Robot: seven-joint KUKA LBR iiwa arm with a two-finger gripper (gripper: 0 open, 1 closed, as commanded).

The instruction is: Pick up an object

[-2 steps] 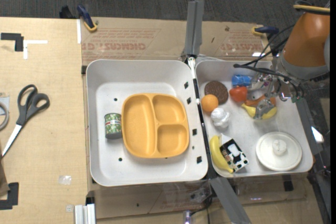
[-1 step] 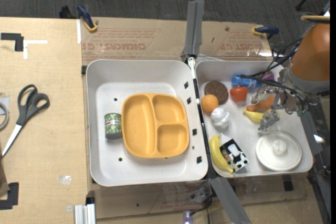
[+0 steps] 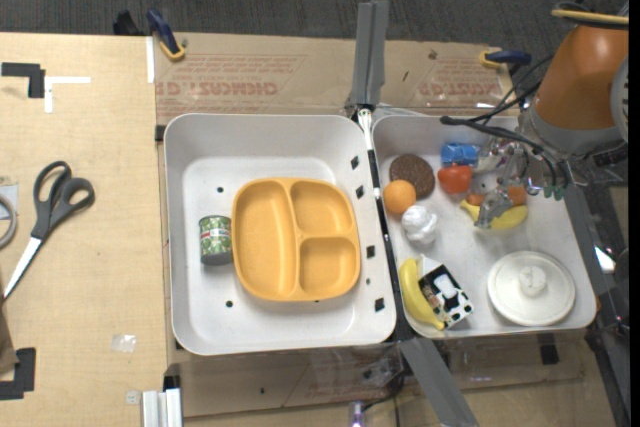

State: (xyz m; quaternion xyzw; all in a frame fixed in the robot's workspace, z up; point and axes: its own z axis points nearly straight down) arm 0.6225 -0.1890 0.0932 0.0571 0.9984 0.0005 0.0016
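Gripper (image 3: 497, 198) is a tangle of metal and cable; finger state unreadable. Directly beneath the fingers, a yellow item (image 3: 505, 217) is partly covered, with a small orange piece (image 3: 474, 205) at its left end; neither can be identified. Just left of the fingers, red item (image 3: 454, 178) and blue item (image 3: 460, 154) are too small to name. Arm (image 3: 585, 80) is cut off by the right edge. Far left of the fingers, scissors (image 3: 48, 210) run out at the left edge.

A robot lab
Two white bins (image 3: 180, 245) sit on a wooden worktop (image 3: 80, 315) with clamps (image 3: 165, 33), scissors (image 3: 45, 215) and a robot arm (image 3: 585, 80)
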